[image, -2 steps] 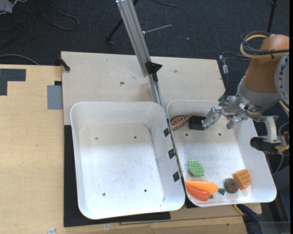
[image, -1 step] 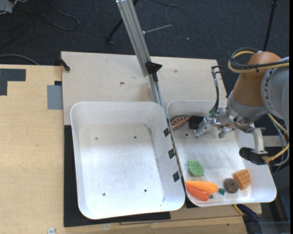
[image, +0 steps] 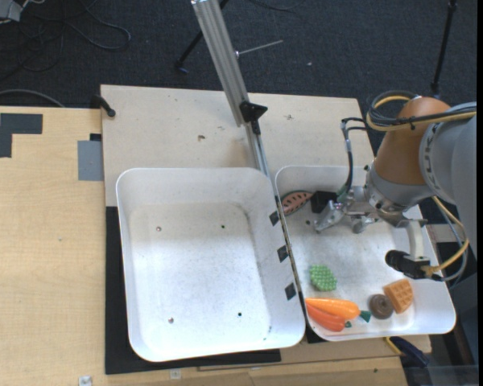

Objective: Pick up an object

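Dark carpet floor (image: 346, 30) at the far side with loose cables, light wood bench (image: 40, 248) on the left, pale board (image: 177, 131) under the two bins, a slanted aluminium post (image: 225, 59) rising from between them toward the far side. Left bin (image: 193, 328) is big, white, speckled with small dark marks. Right bin (image: 435, 316) is white too and carries the objects. Arm (image: 435, 155) comes in from the right, grey with the orange band, bent down over the far part of the right bin, wrist low, cables looping around it. Gripper (image: 326, 215) points left, low over the bin floor, just right of a brown striped object (image: 295, 200) at the bin's far left corner; cannot tell if it touches, and cannot tell whether the fingers are open or closed, metal parts blur together. Nothing seen between them. Near edge of the right bin: orange carrot-like toy (image: 332, 312), orange waffle-like piece (image: 399, 294), small brown disc (image: 379, 305) between them, green bumpy piece (image: 323, 277) just farther than the carrot toy.
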Robot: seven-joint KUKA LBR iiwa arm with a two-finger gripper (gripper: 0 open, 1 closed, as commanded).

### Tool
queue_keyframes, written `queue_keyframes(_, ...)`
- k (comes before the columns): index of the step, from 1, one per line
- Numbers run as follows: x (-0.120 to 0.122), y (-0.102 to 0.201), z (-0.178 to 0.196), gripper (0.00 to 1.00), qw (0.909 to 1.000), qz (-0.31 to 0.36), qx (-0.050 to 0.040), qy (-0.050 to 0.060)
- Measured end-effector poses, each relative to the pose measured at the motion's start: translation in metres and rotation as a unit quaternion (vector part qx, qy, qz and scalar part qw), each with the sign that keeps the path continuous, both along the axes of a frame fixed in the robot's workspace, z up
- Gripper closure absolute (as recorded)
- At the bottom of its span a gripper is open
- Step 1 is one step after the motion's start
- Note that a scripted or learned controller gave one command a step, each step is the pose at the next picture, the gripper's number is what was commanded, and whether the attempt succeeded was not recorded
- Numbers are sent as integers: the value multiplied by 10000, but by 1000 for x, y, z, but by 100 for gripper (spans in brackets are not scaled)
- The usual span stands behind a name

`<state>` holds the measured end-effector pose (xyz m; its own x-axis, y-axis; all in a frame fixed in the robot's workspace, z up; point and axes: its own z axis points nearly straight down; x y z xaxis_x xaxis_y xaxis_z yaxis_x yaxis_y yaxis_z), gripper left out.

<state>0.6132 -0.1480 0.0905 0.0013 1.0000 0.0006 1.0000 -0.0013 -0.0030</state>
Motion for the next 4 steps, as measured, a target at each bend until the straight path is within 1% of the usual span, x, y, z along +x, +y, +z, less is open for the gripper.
queue_keyframes(1, 0, -1, 11, 100, 10000, -25, 1, 0)
queue_keyframes(2, 3, -8, 55, 100, 10000, -32, -7, -23)
queue_keyframes(3, -5, -14, 107, 100, 10000, -31, -7, -29)
queue_keyframes(4, -4, -17, 171, 100, 10000, 23, -11, -41)
